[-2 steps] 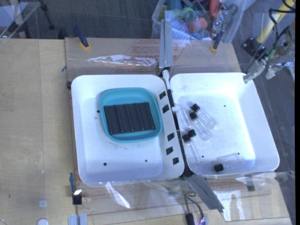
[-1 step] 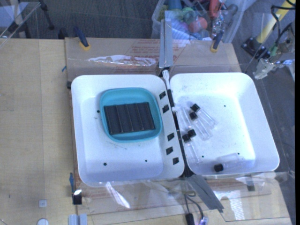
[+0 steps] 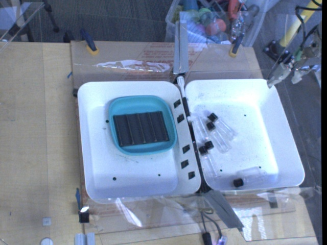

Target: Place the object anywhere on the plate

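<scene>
Camera view from above the bench (image 3: pixel 36 137): two white bins sat edge to edge. A teal plate (image 3: pixel 115 107) with a dark ridged insert (image 3: pixel 140 128) lay in the middle of the left bin (image 3: pixel 97 162), with bare white floor all round its rim. The object, a cluster of clear plastic pieces with black caps (image 3: pixel 214 131), rested in the right bin (image 3: pixel 255 126) near the dividing wall, well apart from the plate. A small black piece (image 3: pixel 238 182) lay close to that bin's front edge. The right half of the bin floor lay bare. The gripper (image 3: pixel 272 80) hung over the right bin's far right corner, holding nothing visible; whether it was wide or narrow could not be told.
</scene>
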Controlling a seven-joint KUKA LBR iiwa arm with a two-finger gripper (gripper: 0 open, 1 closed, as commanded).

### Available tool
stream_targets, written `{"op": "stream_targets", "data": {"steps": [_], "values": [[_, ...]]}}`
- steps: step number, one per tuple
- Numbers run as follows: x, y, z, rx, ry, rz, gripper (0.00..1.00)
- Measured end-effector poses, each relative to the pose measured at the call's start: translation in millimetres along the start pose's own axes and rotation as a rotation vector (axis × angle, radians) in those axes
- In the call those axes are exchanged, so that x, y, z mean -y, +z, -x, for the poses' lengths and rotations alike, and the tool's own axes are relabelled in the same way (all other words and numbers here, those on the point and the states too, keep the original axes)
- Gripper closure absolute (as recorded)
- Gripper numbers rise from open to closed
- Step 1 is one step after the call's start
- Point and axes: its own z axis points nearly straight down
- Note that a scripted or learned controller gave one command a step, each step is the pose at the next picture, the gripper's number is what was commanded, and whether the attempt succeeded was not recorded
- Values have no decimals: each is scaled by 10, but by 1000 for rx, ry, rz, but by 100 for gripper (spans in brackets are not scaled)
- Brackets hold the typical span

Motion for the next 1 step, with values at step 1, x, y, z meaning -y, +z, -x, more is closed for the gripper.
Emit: {"op": "stream_targets", "data": {"steps": [1], "values": [[-7, -1432, -14, 2, 79, -2, 0]]}}
